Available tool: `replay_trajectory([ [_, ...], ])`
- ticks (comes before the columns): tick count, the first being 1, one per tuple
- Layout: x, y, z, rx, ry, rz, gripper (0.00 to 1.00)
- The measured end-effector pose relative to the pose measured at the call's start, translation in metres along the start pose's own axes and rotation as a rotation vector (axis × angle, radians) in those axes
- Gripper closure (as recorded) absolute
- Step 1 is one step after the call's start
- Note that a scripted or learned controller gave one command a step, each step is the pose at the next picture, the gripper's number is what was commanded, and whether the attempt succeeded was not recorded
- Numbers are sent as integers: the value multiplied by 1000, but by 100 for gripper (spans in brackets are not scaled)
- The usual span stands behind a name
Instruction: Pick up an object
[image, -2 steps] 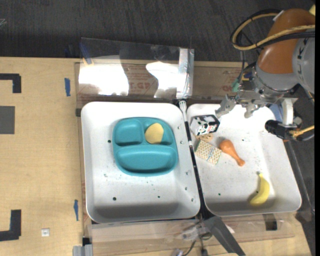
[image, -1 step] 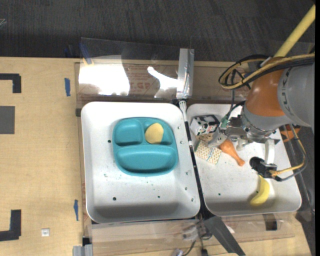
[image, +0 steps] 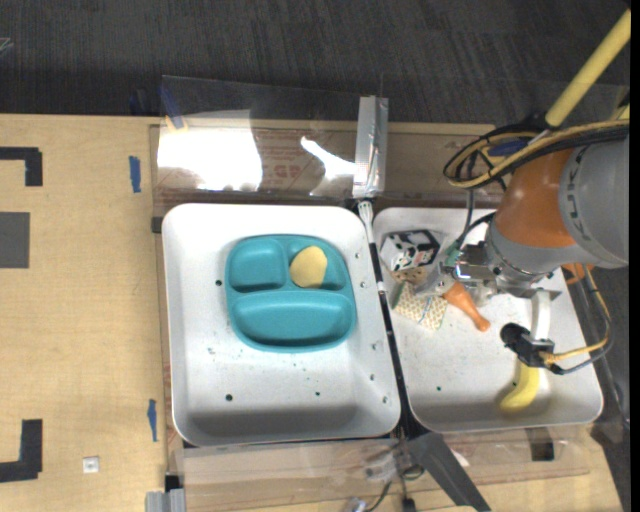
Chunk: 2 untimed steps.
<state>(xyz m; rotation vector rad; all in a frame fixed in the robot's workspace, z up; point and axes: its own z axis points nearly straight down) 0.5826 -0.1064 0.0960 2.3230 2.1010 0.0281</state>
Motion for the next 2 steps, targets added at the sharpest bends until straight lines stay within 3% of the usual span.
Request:
replay_trajectory([
  [1, 0, 3, -13, -12, -2, -1, 100],
  [2, 77, 31, -97, 10, -4, 149, 100],
])
